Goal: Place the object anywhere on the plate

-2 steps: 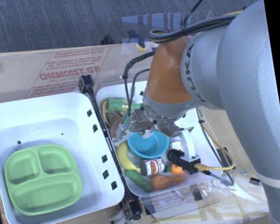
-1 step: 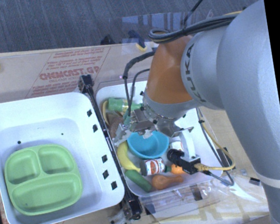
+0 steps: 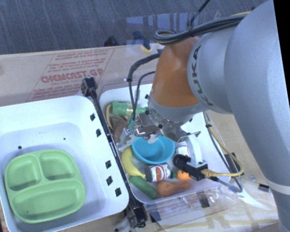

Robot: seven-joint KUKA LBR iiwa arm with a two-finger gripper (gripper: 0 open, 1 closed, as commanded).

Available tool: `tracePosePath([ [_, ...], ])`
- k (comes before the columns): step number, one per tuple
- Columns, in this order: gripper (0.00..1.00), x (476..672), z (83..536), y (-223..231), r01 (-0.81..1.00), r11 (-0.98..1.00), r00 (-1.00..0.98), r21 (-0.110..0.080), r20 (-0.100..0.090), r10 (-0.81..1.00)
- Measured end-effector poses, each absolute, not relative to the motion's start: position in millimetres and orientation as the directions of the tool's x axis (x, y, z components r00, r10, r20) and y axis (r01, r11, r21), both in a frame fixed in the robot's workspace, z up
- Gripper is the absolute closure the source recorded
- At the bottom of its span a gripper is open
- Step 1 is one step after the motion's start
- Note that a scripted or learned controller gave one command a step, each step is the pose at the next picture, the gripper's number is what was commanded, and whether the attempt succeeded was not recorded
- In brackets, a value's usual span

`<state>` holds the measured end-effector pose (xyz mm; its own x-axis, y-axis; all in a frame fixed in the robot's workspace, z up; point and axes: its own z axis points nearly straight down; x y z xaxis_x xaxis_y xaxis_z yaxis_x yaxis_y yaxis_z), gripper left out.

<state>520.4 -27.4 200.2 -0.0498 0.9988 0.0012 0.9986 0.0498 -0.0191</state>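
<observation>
Reading "CHEMCAST GP" (image 3: 72,75), arm (image 3: 224,62) marked "KUKA"

So the plate (image 3: 45,184) is a light green divided one with three sections, two small ones at the far side and one long one at the near side, lying flat in the left bin (image 3: 4,121) toward its near left corner. The stuff to pick from is piled in the right bin (image 3: 220,178): a blue bowl (image 3: 153,150) sits upright around the middle, with a yellow banana (image 3: 130,164) just beside it on the left. Along the near edge there's a green cucumber-looking thing (image 3: 143,186), a small jar (image 3: 159,172) on its side, and an orange carrot (image 3: 172,187).
</observation>
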Motion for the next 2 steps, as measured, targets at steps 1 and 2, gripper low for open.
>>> tracePosePath([
  [1,0.00,520.4,200.2,-27.4,0.999,0.050,-0.050,-0.019,0.001,0.999],
  [2,0.00,520.4,200.2,-27.4,0.999,0.050,-0.050,-0.019,0.001,0.999],
])
